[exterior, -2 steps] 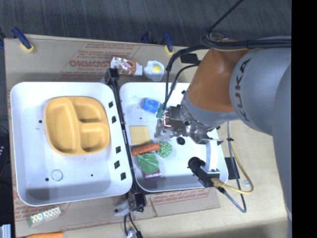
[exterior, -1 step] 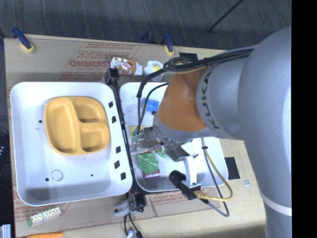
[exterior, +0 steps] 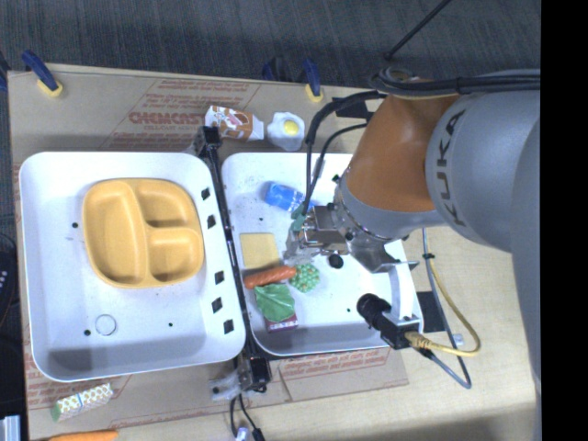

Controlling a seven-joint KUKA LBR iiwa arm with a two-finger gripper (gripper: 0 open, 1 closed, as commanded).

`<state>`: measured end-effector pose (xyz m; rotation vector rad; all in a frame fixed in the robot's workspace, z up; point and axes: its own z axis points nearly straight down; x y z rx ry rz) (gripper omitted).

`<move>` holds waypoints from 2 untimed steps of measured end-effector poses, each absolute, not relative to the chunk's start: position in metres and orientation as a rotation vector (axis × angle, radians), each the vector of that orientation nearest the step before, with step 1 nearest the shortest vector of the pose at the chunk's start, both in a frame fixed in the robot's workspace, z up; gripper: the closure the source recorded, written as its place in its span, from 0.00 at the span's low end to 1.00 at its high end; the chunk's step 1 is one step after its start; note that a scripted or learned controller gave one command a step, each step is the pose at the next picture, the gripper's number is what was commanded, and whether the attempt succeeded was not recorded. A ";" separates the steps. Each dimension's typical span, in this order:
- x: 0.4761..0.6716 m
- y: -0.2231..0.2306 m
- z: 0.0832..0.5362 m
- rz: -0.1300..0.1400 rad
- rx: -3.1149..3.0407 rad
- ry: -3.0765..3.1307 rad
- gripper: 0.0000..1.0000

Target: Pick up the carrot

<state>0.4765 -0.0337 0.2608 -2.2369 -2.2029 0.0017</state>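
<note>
The carrot (exterior: 268,276) is a small orange stick lying on the floor of the right bin (exterior: 344,336), near its left wall and just below a pale yellow square (exterior: 258,247). My gripper (exterior: 299,243) hangs over the middle of that bin, a little right of and above the carrot's right end. The wrist and its metal body cover the fingertips. Nothing shows between them.
In the right bin a blue object (exterior: 281,195) lies at the back, a green dotted ball (exterior: 306,278) sits right of the carrot, and a green packet (exterior: 276,305) lies in front. The left bin (exterior: 46,246) holds a yellow divided plate (exterior: 142,231). Small items rest behind the bins.
</note>
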 end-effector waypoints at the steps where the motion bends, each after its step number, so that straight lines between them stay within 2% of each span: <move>1: 0.475 0.033 0.191 0.009 -2.526 -1.858 1.00; 2: 0.481 -0.015 0.191 0.007 -2.410 -2.006 1.00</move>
